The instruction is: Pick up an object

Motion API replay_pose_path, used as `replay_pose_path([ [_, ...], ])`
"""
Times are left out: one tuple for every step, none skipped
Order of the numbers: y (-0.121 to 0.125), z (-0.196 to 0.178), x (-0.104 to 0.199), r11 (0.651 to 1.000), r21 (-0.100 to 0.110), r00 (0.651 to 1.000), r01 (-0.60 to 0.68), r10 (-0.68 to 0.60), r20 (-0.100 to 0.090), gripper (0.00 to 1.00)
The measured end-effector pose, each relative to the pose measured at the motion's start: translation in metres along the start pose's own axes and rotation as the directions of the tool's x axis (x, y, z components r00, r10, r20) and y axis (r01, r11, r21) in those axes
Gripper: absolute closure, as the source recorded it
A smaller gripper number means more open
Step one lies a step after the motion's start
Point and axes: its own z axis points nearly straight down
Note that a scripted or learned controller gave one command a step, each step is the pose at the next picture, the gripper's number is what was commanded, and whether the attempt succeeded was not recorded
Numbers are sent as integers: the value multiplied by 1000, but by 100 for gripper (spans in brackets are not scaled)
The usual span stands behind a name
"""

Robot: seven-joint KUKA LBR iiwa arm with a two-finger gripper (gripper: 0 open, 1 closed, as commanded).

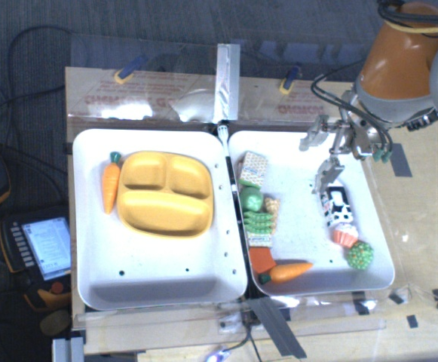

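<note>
Gripper (330, 173) low over right bin (301, 274), upper right of frame, just above black-and-white toy (339, 208); finger state impossible to tell. Below toy: pink cupcake (345, 236), green ball (360, 256). Carrot (289, 271) at bin's lower edge. Left bin (158, 277): yellow tray (164, 193), second carrot (111, 184).

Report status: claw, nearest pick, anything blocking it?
Claw over right bin, nothing seen in it. Black-and-white toy just below it, untouched. Pink cupcake and green ball crowd its near side.

The arm (407, 47) is cut off by the top edge; the claw (330, 173) fingers are too small to judge.
</note>
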Motion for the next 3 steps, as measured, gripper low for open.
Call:
replay_pose_path([
  [-36,140,-5,998,0,998,55,-55,-1,0],
  [-95,152,29,986,2,986,166,-166,8,0],
  [-94,152,21,963,5,963,268,-268,6,0],
])
